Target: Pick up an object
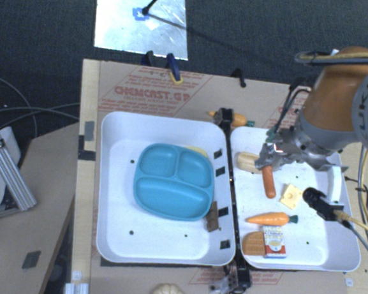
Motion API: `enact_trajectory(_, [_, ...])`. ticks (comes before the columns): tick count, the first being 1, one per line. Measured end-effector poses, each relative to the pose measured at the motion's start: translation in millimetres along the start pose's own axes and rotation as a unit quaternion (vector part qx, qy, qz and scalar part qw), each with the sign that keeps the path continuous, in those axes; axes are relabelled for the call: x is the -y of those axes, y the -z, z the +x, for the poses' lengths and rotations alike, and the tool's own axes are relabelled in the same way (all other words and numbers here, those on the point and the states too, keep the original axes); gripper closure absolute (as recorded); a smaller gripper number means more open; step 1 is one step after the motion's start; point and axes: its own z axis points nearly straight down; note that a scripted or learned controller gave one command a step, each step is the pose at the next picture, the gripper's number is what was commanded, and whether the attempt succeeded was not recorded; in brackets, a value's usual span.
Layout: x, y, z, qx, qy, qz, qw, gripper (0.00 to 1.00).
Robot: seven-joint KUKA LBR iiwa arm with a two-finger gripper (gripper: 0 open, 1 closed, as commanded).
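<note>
My gripper (269, 158) hangs low over the right bin (347, 257), at the upper end of a red-orange sausage (269, 182) that lies lengthwise on the bin floor. A pale bun-like piece (247, 161) lies just to the gripper's left. To the right of the sausage is a yellow cheese wedge (290, 196). Nearer the front lie an orange carrot (269, 218), a round brown bread piece (253, 243) and a small red and white box (275, 241). Nothing shows held by the gripper.
The left bin (107, 187) holds a blue divided plate (173, 180), with a small brown piece (212, 217) at its right by the divider. A yellow object (237, 120) lies on the cardboard behind the bins. The arm's orange band (335, 92) looms over the right bin's far side.
</note>
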Motion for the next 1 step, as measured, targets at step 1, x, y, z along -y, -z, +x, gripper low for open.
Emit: enact_trajectory(1, [4.9,1.0,-2.0,0.0,-0.001,0.001,1.0,1.0])
